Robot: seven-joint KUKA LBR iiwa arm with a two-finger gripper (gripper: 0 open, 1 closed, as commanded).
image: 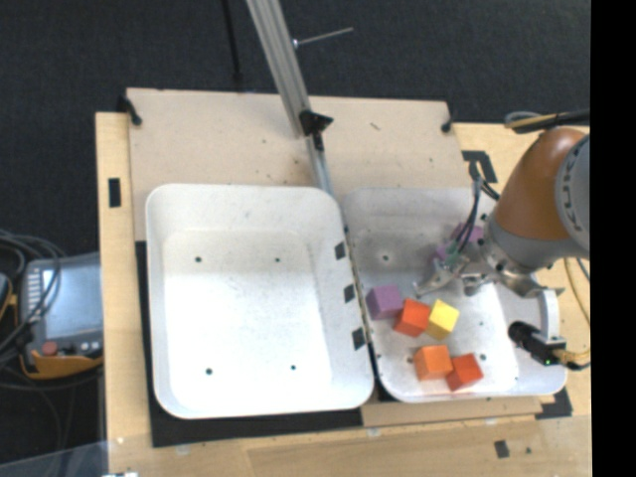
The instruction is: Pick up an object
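Several small blocks lie in the right bin (397, 217): a purple block (385, 300) near the bin's left wall, an orange-red block (412, 318) touching a yellow block (443, 318), and lower down an orange block (432, 362) next to a red block (464, 371). My gripper (444, 269) hangs over the right bin, up and to the right of the yellow block, at the end of the orange-banded wrist (537, 202). Nothing shows between its fingers, and the wrist hides part of it.
The left bin (248, 301) is bare white with a few dark specks. A slanted aluminium post (283, 53) rises from behind the bins. A grey device with cables (60, 311) sits off the bench's left edge.
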